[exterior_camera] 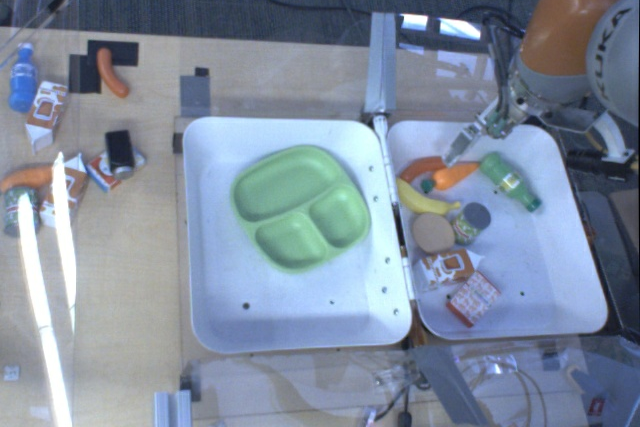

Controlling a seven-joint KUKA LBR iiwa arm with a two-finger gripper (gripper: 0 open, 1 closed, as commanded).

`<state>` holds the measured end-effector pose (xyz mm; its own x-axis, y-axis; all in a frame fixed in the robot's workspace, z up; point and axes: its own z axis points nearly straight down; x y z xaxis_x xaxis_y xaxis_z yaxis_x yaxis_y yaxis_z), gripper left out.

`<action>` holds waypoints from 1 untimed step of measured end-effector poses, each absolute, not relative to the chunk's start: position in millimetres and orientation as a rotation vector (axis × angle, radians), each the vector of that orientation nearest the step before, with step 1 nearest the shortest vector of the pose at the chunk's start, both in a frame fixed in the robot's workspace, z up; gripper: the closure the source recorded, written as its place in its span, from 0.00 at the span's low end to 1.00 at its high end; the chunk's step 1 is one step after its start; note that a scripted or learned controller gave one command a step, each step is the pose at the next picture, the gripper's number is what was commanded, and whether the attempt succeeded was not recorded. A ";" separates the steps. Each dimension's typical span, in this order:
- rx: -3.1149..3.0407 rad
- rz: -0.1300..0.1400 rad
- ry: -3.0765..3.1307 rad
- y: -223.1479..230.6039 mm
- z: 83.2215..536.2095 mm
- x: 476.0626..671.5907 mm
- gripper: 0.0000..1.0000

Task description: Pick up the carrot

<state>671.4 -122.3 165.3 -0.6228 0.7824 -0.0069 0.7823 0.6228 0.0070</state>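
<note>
Carrot not yet lifted.
Claw [468,143] sits just above carrot [456,175] in the bin [585,310]; finger state cannot be told. Grasp and lift remain.

The arm [580,25] is running off the right and top edges, its upper links cut away. The gripper [470,143] is reading too small and blurred to tell its finger spacing. A red item [420,167] is lying partly hidden under the banana [425,200] and carrot [455,176], identity unclear.
</note>
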 end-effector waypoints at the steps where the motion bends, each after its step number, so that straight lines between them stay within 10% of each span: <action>1: 1.196 0.005 2.896 -128.3 97.2 640.4 0.00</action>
<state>640.4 -128.3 97.2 -0.7084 0.7058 -0.0065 0.7058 0.7084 0.0064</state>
